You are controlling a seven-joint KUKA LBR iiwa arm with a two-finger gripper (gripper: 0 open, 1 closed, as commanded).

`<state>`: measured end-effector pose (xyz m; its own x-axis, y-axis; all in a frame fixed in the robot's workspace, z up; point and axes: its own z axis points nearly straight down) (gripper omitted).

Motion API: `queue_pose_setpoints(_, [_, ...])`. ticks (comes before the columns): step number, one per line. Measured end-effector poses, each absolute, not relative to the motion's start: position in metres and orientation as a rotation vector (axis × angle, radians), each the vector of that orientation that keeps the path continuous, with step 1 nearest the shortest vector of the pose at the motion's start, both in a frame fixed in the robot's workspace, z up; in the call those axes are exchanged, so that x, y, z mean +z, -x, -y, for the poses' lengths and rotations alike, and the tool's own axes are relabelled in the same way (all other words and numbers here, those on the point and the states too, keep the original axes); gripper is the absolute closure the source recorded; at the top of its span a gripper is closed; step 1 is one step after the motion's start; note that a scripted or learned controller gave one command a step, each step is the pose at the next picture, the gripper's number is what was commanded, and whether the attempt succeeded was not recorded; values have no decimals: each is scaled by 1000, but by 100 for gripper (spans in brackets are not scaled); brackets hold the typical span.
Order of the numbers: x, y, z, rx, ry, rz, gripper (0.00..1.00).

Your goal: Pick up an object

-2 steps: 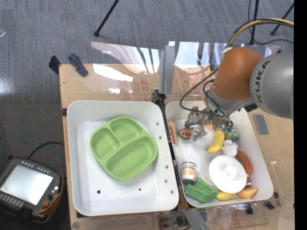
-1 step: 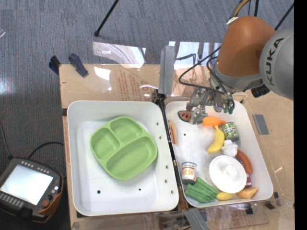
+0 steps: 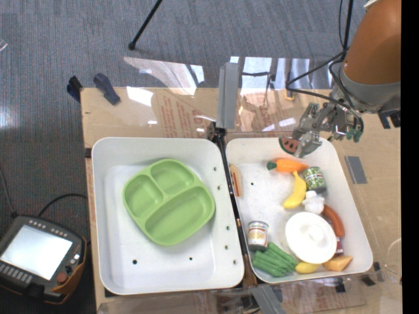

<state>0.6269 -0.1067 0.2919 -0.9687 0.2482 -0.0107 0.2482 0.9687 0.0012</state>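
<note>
Smooth matt green plastic for the divided plate [image 3: 169,201]. Glossy white plastic on both bins [image 3: 105,175], same sheen on the round white lid [image 3: 309,237]. Brown cardboard-like bench top [image 3: 163,113] under glaring clear film. Shiny orange arm shell [image 3: 376,41].

arm [image 3: 373,44] cut off top right, claw [image 3: 308,136] blurred
</note>
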Motion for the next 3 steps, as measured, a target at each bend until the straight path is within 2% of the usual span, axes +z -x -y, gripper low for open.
queue_pose_setpoints(1, [116,-585,119,5,-190,-3149,100])
queue_pose_setpoints(2, [192,-627,41,6,-219,-3124,100])
queue_pose_setpoints(3, [209,-634,20,3,-195,-3131,100])
